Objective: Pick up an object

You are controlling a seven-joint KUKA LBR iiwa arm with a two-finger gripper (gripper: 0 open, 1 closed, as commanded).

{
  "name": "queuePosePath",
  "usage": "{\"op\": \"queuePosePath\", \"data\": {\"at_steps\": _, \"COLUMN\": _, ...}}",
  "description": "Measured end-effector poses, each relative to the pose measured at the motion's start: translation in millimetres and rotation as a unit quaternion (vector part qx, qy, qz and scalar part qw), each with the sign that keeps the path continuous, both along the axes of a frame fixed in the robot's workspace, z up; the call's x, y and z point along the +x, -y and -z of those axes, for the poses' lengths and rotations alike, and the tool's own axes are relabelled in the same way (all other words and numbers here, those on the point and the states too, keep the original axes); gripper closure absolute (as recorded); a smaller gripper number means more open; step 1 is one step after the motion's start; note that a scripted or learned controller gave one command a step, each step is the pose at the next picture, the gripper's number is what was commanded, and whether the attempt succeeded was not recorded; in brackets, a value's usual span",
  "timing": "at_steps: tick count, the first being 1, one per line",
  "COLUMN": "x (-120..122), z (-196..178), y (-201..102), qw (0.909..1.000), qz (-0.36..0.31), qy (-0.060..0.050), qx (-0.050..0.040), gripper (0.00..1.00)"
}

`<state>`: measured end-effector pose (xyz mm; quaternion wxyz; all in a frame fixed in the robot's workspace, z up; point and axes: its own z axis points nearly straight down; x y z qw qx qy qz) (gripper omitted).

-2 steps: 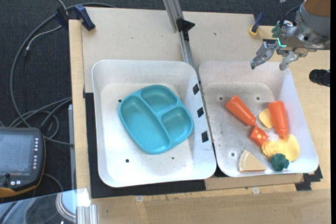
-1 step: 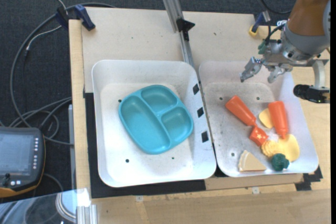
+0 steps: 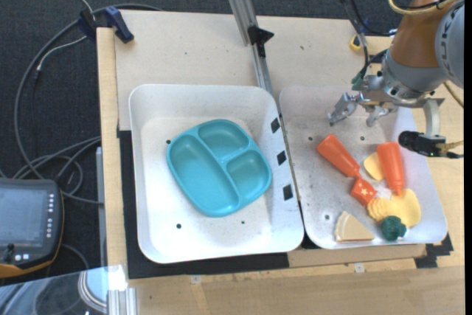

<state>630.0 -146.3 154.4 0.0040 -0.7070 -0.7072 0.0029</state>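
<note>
Nearest the camera, at the lower right of the frame, a wedge of toy bread (image 3: 352, 228) and a green knob (image 3: 392, 227) are lying at the near edge of the right bin (image 3: 310, 111), with a yellow piece (image 3: 404, 206) just behind them. Higher up, an orange bottle (image 3: 346, 163) is lying slantwise in the middle of that bin, and an orange carrot (image 3: 391, 166) is resting just beside it to the right. The gripper (image 3: 359, 108) is being held over the upper part of the right bin, with nothing between its fingers, which are seen spread apart. The bottle is judged the likeliest object: light, stiff plastic, probably smooth and slippery, best pinched across its narrow body. A blue divided plate (image 3: 218, 166) is sitting in the left bin (image 3: 147, 158).
</note>
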Motion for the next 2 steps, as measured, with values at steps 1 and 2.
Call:
{"op": "queuePosePath", "data": {"at_steps": 1, "x": -6, "z": 61, "y": 6, "qw": 1.0000, "qz": 0.000, "qy": 0.000, "qx": 0.0003, "gripper": 0.00}}
{"op": "queuePosePath", "data": {"at_steps": 2, "x": -4, "z": 48, "y": 6, "qw": 1.0000, "qz": 0.000, "qy": 0.003, "qx": 0.0000, "gripper": 1.00}}
